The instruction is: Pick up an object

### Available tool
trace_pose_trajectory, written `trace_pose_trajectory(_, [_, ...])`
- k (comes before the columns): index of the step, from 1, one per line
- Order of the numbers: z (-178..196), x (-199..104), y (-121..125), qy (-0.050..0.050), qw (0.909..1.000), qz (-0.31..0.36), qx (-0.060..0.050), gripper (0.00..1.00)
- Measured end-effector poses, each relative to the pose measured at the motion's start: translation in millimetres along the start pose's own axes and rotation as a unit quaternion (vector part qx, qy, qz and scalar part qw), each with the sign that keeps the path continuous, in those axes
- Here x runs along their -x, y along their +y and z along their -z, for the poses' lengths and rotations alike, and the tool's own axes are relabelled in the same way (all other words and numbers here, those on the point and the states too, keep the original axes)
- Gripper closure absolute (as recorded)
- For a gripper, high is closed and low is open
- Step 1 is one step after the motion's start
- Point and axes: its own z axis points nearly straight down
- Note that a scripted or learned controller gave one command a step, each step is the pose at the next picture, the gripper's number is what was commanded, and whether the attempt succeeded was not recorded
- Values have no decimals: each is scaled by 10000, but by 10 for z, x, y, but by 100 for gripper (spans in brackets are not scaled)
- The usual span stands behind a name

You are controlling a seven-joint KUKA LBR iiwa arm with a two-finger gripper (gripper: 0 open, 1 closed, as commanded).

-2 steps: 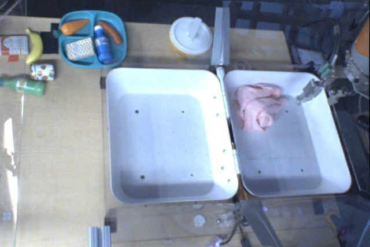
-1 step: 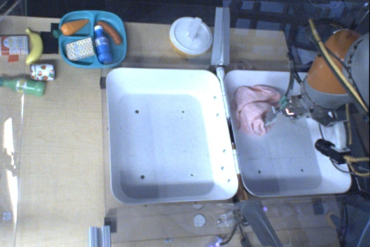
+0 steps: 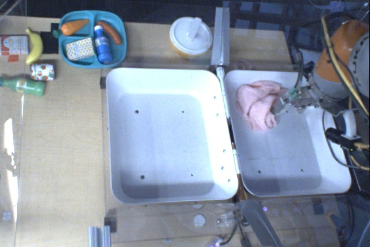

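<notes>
A crumpled pink cloth (image 3: 258, 102) lies in the back left part of the right white bin (image 3: 300, 173). My gripper (image 3: 282, 107) reaches in from the right and its tip sits at the cloth's right edge, low over the bin floor. The cloth looks bunched toward the tip. The grey arm with its orange band (image 3: 341, 55) stands over the bin's back right corner.
The left white bin (image 3: 167, 182) lies beside the right one. Behind the bins stand a white lidded cup (image 3: 191, 36) and a blue divided tray (image 3: 92, 39) with toy food. A banana (image 3: 34, 46), a small can (image 3: 42, 72) and a green bottle (image 3: 23, 85) lie at the far left.
</notes>
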Motion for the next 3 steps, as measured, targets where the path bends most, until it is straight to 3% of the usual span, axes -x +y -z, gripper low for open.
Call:
trace_pose_trajectory(1, [-12, -327, 592, -8, 9979, 644, -55, 0])
trace_pose_trajectory(2, [-2, -721, 590, -62, 9895, 1446, -35, 0])
trace_pose_trajectory(3, [1297, -203, 115, -4, 9943, 1067, -7, 0])
